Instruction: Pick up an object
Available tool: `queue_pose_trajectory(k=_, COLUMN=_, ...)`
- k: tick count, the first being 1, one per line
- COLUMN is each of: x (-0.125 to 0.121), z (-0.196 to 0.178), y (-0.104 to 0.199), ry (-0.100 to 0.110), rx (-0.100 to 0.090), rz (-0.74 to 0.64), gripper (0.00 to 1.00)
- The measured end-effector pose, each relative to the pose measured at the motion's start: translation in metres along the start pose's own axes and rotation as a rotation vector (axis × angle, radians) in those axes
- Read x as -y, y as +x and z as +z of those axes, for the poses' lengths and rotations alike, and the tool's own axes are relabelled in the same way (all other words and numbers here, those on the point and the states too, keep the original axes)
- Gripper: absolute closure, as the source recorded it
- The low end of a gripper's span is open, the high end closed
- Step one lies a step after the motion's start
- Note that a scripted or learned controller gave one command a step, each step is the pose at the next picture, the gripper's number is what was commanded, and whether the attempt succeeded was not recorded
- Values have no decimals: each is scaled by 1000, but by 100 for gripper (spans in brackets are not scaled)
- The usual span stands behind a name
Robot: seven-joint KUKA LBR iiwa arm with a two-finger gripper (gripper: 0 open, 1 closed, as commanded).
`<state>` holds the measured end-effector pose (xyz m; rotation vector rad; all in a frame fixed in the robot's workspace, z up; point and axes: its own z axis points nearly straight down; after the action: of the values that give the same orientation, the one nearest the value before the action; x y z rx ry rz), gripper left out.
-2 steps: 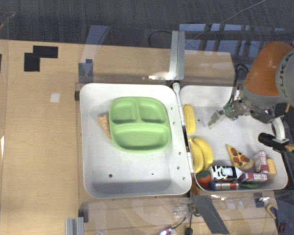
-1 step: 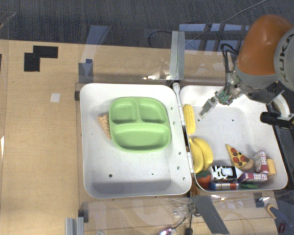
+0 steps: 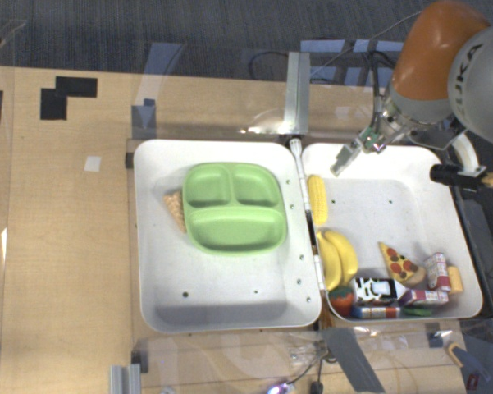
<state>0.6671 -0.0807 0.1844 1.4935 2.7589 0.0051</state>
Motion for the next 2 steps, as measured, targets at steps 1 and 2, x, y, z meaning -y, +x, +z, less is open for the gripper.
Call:
queue_pose_trajectory(k=1, x=13, z=83, y=-9, ry=0, rx=2, rz=158, gripper=0)
queue_pose_trajectory(k=2, x=15, z=95, y=-7, ry=-6, rx=9, rz=170, gripper=0)
